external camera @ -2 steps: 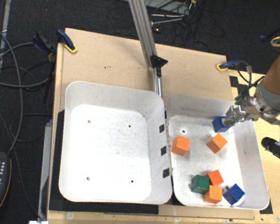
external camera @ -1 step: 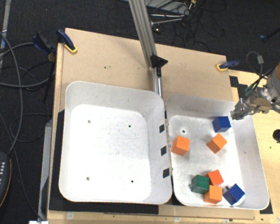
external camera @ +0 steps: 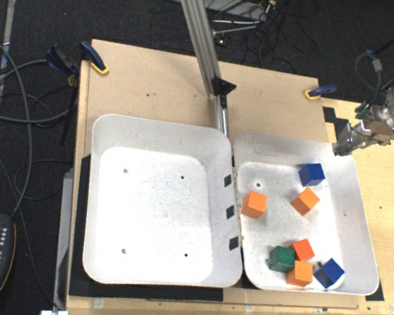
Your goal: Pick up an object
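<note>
You have two shallow white bins with rounded corners and finely speckled floors, side by side on a pale wooden worktop [external camera: 275, 102]. The left bin [external camera: 106, 199] has a smooth raised rim. The right bin [external camera: 358, 237] carries seven small cubes with matte faces: four orange, two blue, one green. One blue cube [external camera: 312, 174] lies toward the far edge, with an orange cube [external camera: 306, 201] just beside it and another orange cube [external camera: 254, 204] near the shared rim. At the near right corner, a green cube [external camera: 283, 259], two orange cubes [external camera: 302, 261] and a second blue cube [external camera: 329, 272] cluster closely. Your tool [external camera: 346, 145] hangs over the worktop's right edge, beyond the right bin's far corner; whether it is parted or closed you cannot tell, since it looks small and blurred.
</note>
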You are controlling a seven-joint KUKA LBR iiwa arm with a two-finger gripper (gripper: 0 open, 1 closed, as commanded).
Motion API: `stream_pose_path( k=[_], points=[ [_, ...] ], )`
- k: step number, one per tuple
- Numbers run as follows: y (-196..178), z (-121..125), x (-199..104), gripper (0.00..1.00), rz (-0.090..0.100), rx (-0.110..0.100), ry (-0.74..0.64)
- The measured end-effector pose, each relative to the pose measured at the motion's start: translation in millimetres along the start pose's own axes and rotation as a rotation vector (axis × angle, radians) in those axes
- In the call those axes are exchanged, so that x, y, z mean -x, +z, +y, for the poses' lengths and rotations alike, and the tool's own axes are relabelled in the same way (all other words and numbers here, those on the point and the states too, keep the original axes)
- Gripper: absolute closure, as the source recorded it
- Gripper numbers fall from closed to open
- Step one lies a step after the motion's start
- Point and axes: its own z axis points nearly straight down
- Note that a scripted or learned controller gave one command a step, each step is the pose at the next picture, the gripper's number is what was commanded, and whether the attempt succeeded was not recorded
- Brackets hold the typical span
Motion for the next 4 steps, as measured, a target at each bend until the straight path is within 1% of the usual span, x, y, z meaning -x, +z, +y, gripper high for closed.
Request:
stream_pose_path(
  k=[1, 2, 3, 4],
  points=[
    [7, -23, -47, 1.0, 0.004, -0.009, -0.002],
    [0, -34, -98, 1.0, 0.004, -0.008, -0.003],
    [10, -52, -141, 1.0, 0.004, -0.01, -0.003],
    [24, -62, -197, 1.0, 0.004, -0.01, -0.004]
  ],
)
